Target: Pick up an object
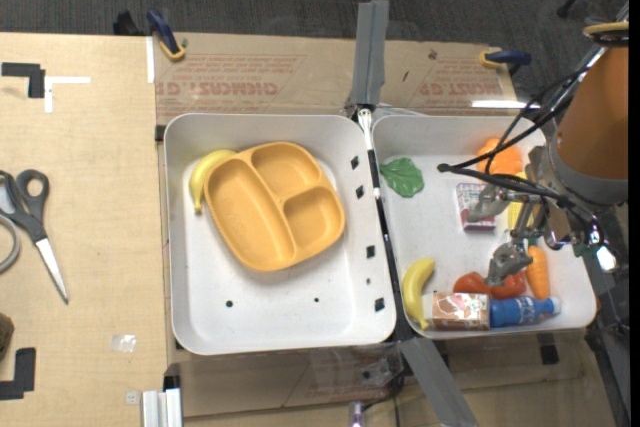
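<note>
The right bin (420, 130) holds several small things: a green leaf-shaped piece (402, 176), a pink packet (470, 205), a small banana (416, 283), a brown-and-white carton (460, 310), a blue bottle (522, 311), a red piece (478, 283), a carrot (540, 273) and an orange fruit (503, 159). My gripper (500, 235) hangs over the right half of this bin, just right of the pink packet and above the red piece. Its metal fingers (508, 262) stand apart, open, with nothing between them.
The left bin (270, 325) carries an orange divided plate (272, 205) with a yellow banana (203, 173) along its left rim. Scissors (36, 225) lie on the bench at far left. Black cables run across the right bin's far right corner.
</note>
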`<action>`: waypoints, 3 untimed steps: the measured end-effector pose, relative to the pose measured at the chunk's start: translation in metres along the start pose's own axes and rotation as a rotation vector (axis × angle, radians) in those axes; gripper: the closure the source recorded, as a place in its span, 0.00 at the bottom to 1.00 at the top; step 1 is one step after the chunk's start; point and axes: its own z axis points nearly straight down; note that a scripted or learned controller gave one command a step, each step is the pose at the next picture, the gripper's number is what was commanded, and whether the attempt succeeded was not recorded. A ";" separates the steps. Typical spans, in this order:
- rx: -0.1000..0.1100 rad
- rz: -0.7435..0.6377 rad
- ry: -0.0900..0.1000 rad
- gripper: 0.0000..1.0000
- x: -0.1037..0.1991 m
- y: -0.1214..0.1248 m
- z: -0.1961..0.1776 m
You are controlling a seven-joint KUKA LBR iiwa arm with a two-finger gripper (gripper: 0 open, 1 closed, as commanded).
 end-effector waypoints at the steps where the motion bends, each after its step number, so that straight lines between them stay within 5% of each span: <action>1: 0.000 -0.034 0.000 0.00 -0.071 -0.017 0.109; 2: 0.001 0.022 -0.004 0.00 -0.109 -0.052 0.143; 3: 0.000 0.178 0.000 0.00 -0.091 -0.039 0.144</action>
